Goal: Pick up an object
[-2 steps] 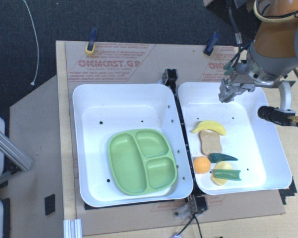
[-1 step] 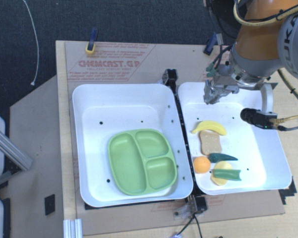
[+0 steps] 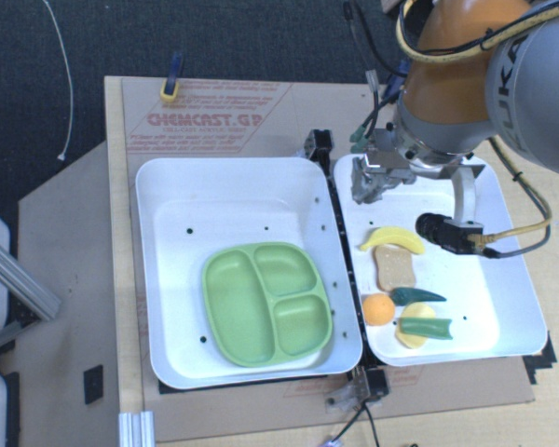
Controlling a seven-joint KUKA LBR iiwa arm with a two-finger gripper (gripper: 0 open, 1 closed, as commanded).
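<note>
The grey arm with its orange band reaches in from the right, and its claw stands over the far left corner of the right bin, close to the wall between the two bins. From this view I cannot tell if the claw is open or closed.

The things to pick lie together in the left half of the right bin, nearer to the camera than the claw. The toy banana is the closest to the claw, but apart from it. Just below the banana lies a slice of bread, which touches it. An orange sits at the near edge of the bread, beside the dividing wall. To the right of the orange there is a dark green pepper, and under it a yellow and green toy vegetable.

The left bin holds a green divided plate, which lies flat in its near half. Both bins stand on the table, covered with a brown sheet with red print
</note>
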